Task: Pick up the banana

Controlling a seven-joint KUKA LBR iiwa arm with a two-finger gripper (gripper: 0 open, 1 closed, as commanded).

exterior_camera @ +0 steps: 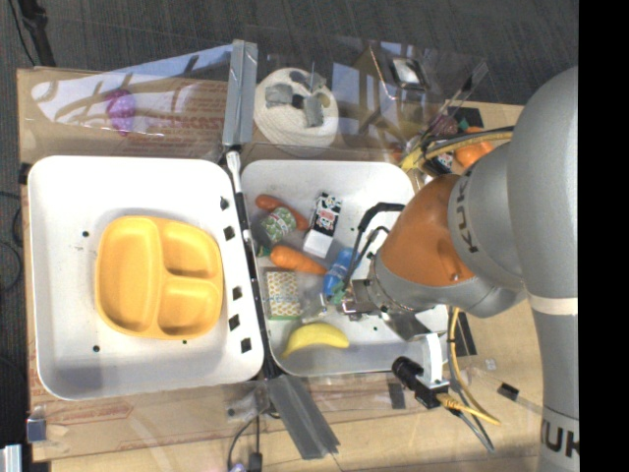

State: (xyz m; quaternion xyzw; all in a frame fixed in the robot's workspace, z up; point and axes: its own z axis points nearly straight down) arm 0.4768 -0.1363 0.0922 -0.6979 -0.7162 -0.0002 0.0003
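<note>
The yellow banana (316,337) lies on the floor of the right bin (378,180), near its front wall. My gripper (351,303) hangs just to the right of and slightly behind the banana, mostly hidden under the wrist and the orange band (425,246). The banana lies apart from the gripper, with a small gap of white floor between them.
Beside the gripper are a blue bottle (337,269), a carrot (296,259), a patterned card (283,294), a green item (278,224) and a black-and-white box (326,214). The left bin (59,195) holds a yellow divided tray (160,275). A white roll (295,108) sits behind the bins.
</note>
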